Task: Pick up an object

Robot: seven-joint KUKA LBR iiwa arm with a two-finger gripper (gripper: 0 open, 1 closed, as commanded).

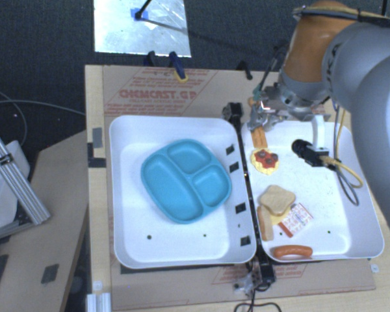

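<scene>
The gripper (pixel 262 114) is hovering over the right bin's (pixel 361 223) far corner — grip impossible to tell — near a toy pizza (pixel 265 161), probably light, stiff, best pinched across its edges.

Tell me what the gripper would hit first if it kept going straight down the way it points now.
Probably the orange stick-shaped food item directly beneath the gripper, at the far-left corner of the right bin. Depth is hard to judge, so it may already be touching.

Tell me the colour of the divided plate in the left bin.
Light blue: the divided plate shows best in the camera view, against the white bin.
</scene>
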